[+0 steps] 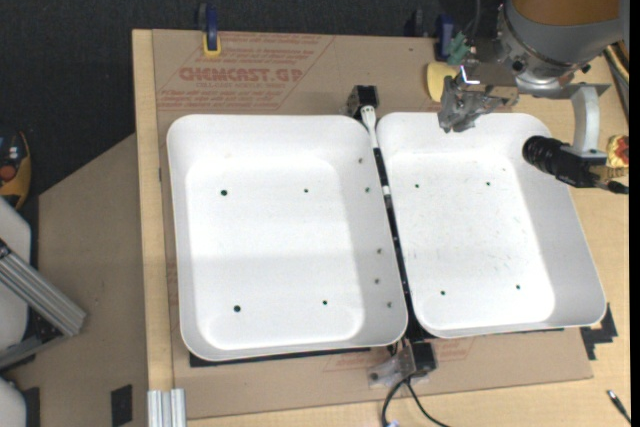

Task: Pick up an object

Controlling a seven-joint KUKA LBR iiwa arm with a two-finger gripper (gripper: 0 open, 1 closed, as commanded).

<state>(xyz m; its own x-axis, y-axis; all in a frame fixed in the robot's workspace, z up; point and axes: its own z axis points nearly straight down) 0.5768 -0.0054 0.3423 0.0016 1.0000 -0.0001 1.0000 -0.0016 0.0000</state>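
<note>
The tool (458, 118), its grip state unreadable, is hung above the right bin (500, 315); an object should be located first.

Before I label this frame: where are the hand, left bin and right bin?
hand (458, 118): camera view, at its fingertips.
left bin (270, 235): camera view, bare floor.
right bin (480, 245): camera view, bare floor.
</note>
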